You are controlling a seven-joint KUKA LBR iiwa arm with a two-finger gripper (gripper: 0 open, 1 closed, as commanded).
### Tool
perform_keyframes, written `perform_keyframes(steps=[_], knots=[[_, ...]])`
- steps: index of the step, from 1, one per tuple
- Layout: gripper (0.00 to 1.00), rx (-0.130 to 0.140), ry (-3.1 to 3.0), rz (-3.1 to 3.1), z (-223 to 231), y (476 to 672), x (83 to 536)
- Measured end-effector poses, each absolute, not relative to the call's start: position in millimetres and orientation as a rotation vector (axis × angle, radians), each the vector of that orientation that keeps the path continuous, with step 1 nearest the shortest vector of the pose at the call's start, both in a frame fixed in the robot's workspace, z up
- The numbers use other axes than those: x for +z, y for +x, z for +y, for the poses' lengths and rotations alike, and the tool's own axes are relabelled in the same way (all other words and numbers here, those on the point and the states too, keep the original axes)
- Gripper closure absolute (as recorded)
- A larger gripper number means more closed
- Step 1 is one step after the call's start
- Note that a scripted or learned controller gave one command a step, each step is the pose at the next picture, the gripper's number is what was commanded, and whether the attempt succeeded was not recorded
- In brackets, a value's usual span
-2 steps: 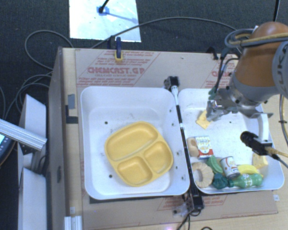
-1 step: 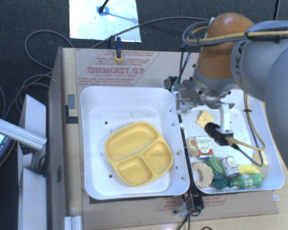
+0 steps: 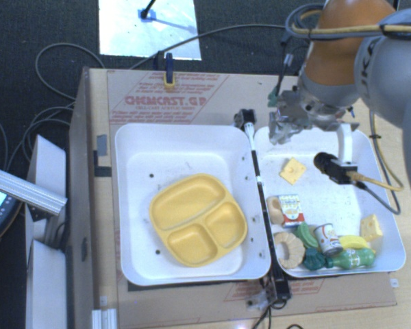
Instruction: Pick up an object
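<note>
The bench is topped with a printed brown cardboard sheet (image 3: 164, 101), and two shallow white plastic bins sit on it side by side. The left bin (image 3: 133, 184) holds one yellow three-compartment plastic tray (image 3: 197, 219), lying flat and slightly turned.

Status: the pick is not yet done, as far as you can see. The two-finger gripper (image 3: 279, 134) hangs over the far left corner of the right bin (image 3: 329, 201), close to the wall it shares with the left bin. Nothing is visible in its grasp. You cannot tell from this angle whether it is spread or closed.

Candidates all lie in the right bin:
- A small yellow wedge-shaped block (image 3: 293, 171) lies alone just on the near side of the gripper.
- A red-and-white packet (image 3: 288, 209) lies further toward you, near the shared wall.
- A beige ring (image 3: 288, 249), a small tin can (image 3: 327, 237), a green plastic bottle (image 3: 356, 257) and other green and yellow pieces are crowded along the near rim, touching or nearly so.
- A pale yellow block (image 3: 371, 227) lies near the right wall.

Clearance: the wedge has bare floor all round it and is, in my judgement, the easiest approach. The near-rim cluster leaves little room between neighbours. In the corner where the gripper hangs, the walls are close on two sides.
</note>
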State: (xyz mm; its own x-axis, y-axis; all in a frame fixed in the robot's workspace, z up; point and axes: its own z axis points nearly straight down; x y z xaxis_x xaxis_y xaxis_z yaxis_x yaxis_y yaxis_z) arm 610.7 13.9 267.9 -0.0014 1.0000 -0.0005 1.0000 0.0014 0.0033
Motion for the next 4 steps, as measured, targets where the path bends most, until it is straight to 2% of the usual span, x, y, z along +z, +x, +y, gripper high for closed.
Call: perform_keyframes(steps=[1, 2, 3, 4], knots=[[1.0, 0.001, 2.217, 2.221, -58.4, 639.4, 280.0], [1.0, 0.003, 2.216, 2.229, 39.5, 659.7, 230.5], [1.0, 0.006, 2.214, 2.228, 115.6, 668.8, 259.6], [1.0, 0.007, 2.213, 2.226, 164.7, 668.9, 334.2]])
